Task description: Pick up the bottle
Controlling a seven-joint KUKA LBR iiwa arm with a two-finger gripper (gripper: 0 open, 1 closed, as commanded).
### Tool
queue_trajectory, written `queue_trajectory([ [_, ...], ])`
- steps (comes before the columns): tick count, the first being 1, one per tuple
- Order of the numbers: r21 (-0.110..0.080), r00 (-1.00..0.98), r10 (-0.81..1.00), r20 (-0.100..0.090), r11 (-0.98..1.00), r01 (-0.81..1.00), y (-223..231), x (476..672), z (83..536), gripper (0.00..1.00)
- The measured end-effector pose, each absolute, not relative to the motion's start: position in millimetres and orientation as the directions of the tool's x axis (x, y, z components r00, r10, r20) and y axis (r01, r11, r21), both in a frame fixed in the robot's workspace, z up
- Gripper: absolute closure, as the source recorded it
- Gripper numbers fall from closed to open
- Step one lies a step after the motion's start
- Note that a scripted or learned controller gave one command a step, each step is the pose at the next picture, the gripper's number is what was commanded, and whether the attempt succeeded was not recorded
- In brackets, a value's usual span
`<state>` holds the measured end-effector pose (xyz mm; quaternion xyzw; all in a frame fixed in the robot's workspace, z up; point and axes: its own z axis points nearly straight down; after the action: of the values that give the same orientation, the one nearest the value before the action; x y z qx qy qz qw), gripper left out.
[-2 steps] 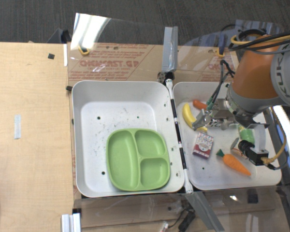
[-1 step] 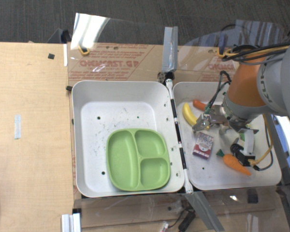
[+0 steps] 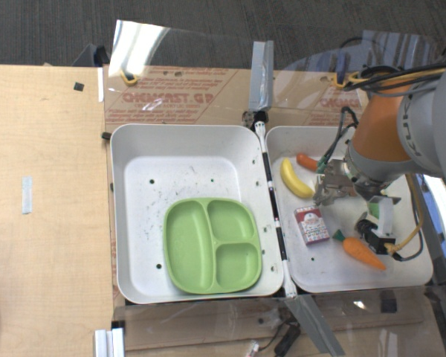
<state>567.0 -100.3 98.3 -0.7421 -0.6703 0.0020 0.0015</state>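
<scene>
My gripper (image 3: pixel 328 192) hangs low in the right bin (image 3: pixel 334 272), near its middle, pointing down. It is just right of a yellow banana (image 3: pixel 296 178) and just above a small red box (image 3: pixel 311 225). The grey wrist and orange band cover the bin floor behind it, so whatever lies under the arm is hidden. I see nothing between the fingertips from this angle.
A short orange carrot (image 3: pixel 307 162) lies at the back of the right bin, a larger carrot (image 3: pixel 364 253) near its front right. The left bin (image 3: pixel 134 192) holds a green divided plate (image 3: pixel 212 245). Bin walls and the centre divider stand close by.
</scene>
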Motion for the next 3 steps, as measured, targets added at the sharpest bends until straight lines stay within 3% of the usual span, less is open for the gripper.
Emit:
queue_trajectory([
  [1, -0.005, 0.101, 0.995, -0.001, -0.101, 0.995, -100, 567.0, 98, 0.00],
  [2, -0.038, 0.136, 0.991, -0.001, -0.136, 0.990, -105, 650.9, 90, 0.00],
  [3, -0.002, 0.078, 0.997, -0.001, -0.078, 0.997, -98, 579.3, 91, 0.00],
])
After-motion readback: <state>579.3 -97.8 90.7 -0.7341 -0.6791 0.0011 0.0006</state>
